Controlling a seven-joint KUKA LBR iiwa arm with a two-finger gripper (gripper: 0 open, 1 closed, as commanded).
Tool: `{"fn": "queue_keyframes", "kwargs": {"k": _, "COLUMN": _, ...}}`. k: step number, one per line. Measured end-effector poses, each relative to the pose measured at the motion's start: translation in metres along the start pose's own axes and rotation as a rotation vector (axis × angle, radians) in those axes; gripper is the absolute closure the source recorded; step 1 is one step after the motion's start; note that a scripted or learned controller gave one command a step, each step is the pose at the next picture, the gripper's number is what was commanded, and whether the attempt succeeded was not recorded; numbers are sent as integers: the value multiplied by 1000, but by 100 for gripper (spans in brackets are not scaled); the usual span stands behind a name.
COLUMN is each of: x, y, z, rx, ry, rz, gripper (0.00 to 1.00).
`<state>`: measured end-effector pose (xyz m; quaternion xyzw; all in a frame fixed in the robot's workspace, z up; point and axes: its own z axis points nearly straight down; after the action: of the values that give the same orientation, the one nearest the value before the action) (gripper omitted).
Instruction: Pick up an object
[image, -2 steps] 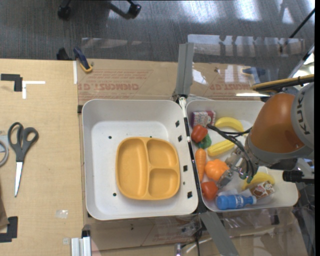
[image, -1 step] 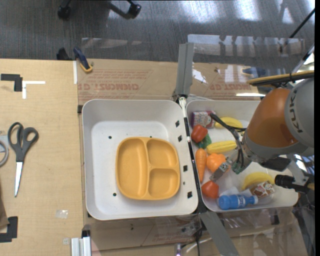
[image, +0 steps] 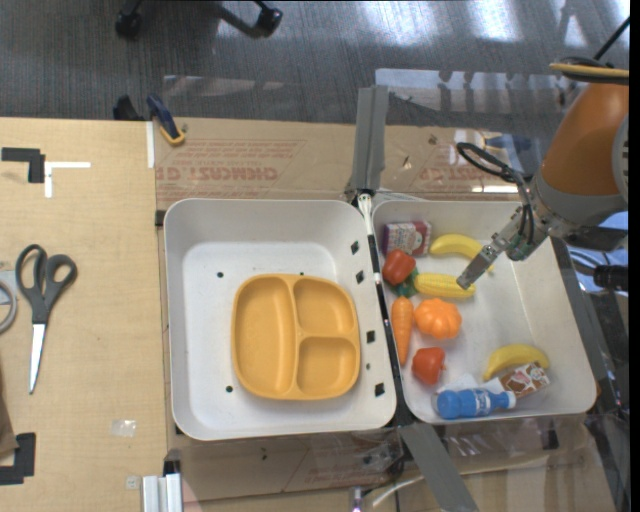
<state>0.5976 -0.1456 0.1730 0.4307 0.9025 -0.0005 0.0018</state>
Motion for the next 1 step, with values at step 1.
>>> {"fn": "queue_keyframes", "kwargs": {"k": 1, "x": -29, "y": 46, "z": 80, "rx": 0, "ry": 0, "rz": -2, "gripper": 0}}
